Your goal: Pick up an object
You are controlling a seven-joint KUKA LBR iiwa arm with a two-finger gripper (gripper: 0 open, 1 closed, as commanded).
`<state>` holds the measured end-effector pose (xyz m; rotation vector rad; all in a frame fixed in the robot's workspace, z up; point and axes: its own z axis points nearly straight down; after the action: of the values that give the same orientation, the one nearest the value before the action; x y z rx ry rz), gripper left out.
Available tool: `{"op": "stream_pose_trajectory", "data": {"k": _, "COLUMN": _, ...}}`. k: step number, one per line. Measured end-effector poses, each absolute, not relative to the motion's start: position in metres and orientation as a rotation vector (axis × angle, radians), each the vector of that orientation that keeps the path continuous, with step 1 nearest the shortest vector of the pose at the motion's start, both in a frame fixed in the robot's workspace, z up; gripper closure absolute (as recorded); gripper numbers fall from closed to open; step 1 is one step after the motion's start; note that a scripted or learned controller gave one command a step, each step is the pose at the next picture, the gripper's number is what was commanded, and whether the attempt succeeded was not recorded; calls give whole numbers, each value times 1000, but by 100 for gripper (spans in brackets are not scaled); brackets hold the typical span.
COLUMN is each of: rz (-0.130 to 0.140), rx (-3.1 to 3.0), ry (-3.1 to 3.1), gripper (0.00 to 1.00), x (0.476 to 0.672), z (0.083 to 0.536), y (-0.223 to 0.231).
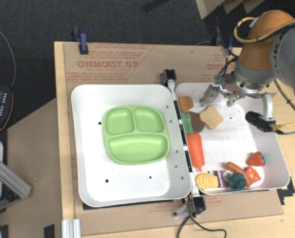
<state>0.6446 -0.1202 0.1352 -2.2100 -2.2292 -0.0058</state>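
Gripper hangs over the 12 o'clock end of the right bin, fingers spread, nothing between them. Arm comes in from 2 o'clock, orange band above the wrist.

Right bin contents: bread slice just at 7 o'clock of the gripper, lying flat and tilted. Brown bun at 9 o'clock of the bread, by the bin's left wall. Carrot along the left wall, long axis about 12–6, green top at 12, orange tip at 6; a dark piece touches its green end. Corn cob at the 7 o'clock corner. Sausage, green broccoli piece and red pepper pieces cluster near the 5 o'clock corner.

Left bin: green divided plate near its centre, two small compartments at 12, one wide one at 6.
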Motion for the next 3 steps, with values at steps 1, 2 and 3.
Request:
{"op": "stream_pose_trajectory", "data": {"k": 1, "rz": -2, "rx": -2226, "ry": -2217, "gripper": 0, "x": 640, "z": 84, "y": -186}}
{"op": "stream_pose_trajectory", "data": {"k": 2, "rz": -8, "rx": -2224, "ry": -2218, "gripper": 0, "x": 584, "z": 88, "y": -217}}
{"op": "stream_pose_trajectory", "data": {"k": 3, "rz": 3, "rx": -2215, "ry": -2216, "gripper": 0, "x": 505, "z": 97, "y": -161}}
